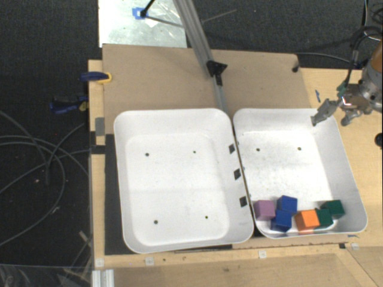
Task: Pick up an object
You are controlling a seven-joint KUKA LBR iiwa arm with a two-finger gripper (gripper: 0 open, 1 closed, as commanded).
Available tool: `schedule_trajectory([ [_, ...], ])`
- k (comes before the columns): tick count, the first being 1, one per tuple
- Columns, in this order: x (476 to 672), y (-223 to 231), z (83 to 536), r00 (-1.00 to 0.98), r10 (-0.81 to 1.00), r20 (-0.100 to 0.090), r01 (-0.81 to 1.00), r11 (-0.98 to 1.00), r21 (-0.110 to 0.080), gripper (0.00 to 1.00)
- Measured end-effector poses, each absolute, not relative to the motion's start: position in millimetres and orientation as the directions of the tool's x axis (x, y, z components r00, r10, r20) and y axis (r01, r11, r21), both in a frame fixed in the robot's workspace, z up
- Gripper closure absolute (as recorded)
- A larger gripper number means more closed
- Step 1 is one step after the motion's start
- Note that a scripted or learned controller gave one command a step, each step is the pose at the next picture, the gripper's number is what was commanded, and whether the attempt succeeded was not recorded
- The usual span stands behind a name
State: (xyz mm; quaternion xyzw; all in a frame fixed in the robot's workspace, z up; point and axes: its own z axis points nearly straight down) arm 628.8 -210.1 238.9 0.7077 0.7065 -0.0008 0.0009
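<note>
So the gripper [336, 115] is hanging over the far right corner of the right bin [299, 136], fingers spread apart with nothing between them. The blocks are all bunched up in that bin's near right corner, well away from it: purple [264, 208], two blue [286, 211], orange [308, 219] and green [330, 211]. Left bin [173, 130] sits right beside it.

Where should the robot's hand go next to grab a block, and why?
Probably toward the near end of the right bin and lower. The hand hangs open by that bin's far right rim with nothing between its fingers, while the blocks, purple block, blue blocks, orange block and green blocks, huddle in the near corner.
</note>
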Motion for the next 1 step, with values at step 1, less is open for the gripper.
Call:
schedule_trajectory([
  [1,630.8,-208.2,239.3,-0.002,1.000,-0.001,1.000,0.002,0.003,0.00],
])
